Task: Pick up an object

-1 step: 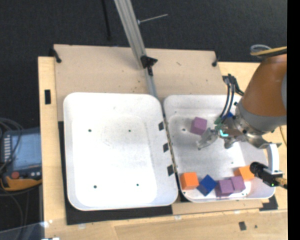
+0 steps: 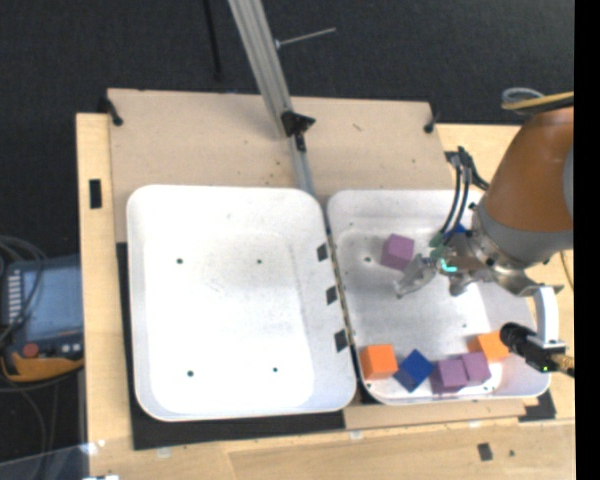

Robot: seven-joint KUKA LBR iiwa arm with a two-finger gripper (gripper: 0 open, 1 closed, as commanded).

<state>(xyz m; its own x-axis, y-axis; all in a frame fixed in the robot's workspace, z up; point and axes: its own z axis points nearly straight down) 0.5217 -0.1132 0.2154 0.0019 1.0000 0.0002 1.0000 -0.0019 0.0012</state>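
Observation:
My gripper [image 2: 435, 282] hangs low over the middle of the right bin [image 2: 380, 208], its two grey fingers spread apart with nothing between them. A purple block [image 2: 398, 251] lies just up and left of the left finger [image 2: 411, 284], close to it but outside the gap. Along the bin's front wall sit an orange block [image 2: 379, 360], a blue block [image 2: 415, 369] and two purple blocks [image 2: 448, 375] [image 2: 475, 368]. Another orange block [image 2: 492, 345] lies at the front right, partly behind the arm's black fitting.
The left bin [image 2: 230, 298] lies beside the right one, with small black clips along the shared edge [image 2: 332, 293]. A slanted aluminium post [image 2: 265, 58] rises behind the bins. The arm's orange band [image 2: 535, 168] overhangs the right bin's right side.

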